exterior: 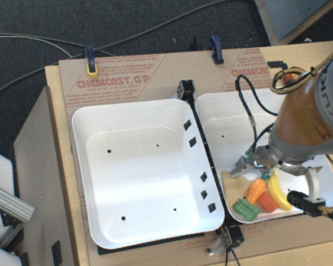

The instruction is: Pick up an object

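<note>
Yellow plastic, the toy banana [277, 193] lies in the near corner of the right bin [225, 122], its long axis pointing away from the camera. The gripper [261, 165] hangs just beyond it; its state I cannot tell. Beside the banana: one carrot [255, 190], one red piece [267, 203], one green piece [246, 210]. Two bins.

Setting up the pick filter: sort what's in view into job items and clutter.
Job:
gripper
toy carrot
toy banana
green toy block
red toy
right bin

Lying about:
left bin
yellow clamp
blue clamp
cables
</note>
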`<state>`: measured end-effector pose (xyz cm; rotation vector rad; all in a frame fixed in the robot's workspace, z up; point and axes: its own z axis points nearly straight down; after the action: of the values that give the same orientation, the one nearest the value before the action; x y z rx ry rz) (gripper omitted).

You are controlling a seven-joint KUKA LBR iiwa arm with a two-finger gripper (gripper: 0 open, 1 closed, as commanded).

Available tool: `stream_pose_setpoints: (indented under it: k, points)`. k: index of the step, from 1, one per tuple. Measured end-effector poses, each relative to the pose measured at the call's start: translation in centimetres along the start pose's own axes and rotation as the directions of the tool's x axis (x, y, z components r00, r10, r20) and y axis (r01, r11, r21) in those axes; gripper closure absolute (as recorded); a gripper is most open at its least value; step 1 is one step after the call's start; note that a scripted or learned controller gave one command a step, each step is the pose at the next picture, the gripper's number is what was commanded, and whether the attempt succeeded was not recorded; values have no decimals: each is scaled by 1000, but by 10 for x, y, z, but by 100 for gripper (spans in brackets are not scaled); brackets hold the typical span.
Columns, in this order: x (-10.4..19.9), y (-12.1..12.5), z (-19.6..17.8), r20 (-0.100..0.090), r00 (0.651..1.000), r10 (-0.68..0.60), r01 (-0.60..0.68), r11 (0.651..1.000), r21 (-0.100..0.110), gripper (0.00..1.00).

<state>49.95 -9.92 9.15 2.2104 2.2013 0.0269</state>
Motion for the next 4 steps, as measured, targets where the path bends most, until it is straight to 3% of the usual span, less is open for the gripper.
stream_pose_setpoints:
  k: [2, 3, 4]
  points:
    - [-2, -10, 0, -2, 1000, -4, 4, 1000, -1, 0]
    - [-17, -12, 1, -8, 1000, -6, 6, 1000, 7, 0]
    - [-92, -19, 7, 1, 1000, -1, 1, 1000, 24, 0]
